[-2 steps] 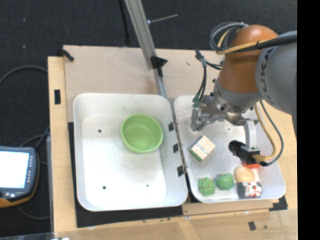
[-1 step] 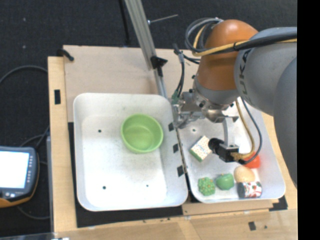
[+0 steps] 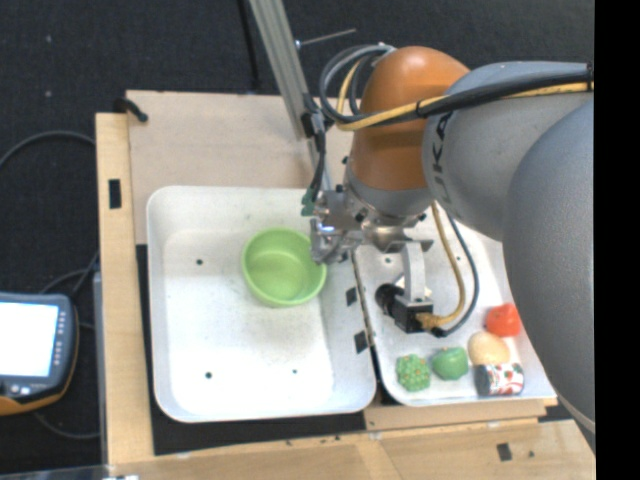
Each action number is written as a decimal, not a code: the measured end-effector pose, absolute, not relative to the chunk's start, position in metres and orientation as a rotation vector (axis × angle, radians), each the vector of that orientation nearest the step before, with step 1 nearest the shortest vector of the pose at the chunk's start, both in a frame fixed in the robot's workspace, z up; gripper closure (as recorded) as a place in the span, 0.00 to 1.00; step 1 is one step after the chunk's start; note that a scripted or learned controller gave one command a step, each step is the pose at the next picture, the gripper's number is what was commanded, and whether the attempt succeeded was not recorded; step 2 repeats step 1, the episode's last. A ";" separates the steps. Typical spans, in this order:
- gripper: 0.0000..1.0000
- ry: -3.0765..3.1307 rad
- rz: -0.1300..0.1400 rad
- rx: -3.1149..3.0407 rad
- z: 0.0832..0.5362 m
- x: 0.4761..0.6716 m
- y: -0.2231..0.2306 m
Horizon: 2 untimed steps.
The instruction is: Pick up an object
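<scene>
A light green bowl (image 3: 281, 268) sits upright in the left white bin (image 3: 200, 368), near that bin's right wall. My gripper (image 3: 324, 242) hangs low under the orange wrist band, right at the bowl's right rim and over the divide between the two bins. The gripper body hides where it meets the rim, so contact with the bowl is unclear.
The right bin (image 3: 385, 388) holds a bumpy green ball (image 3: 412, 371), a smooth green ball (image 3: 450, 363), a cream egg-shaped thing (image 3: 487, 348), a red piece (image 3: 504, 319) and a small red, white and black can (image 3: 499, 378), all near its front right corner. The arm covers the bin's back.
</scene>
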<state>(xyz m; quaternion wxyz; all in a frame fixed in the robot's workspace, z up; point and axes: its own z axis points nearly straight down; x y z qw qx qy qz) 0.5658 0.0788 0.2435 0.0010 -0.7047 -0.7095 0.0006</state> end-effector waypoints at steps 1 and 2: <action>0.00 -2.224 0.002 -2.218 0.244 0.566 0.076; 0.00 -2.224 0.002 -2.218 0.244 0.566 0.076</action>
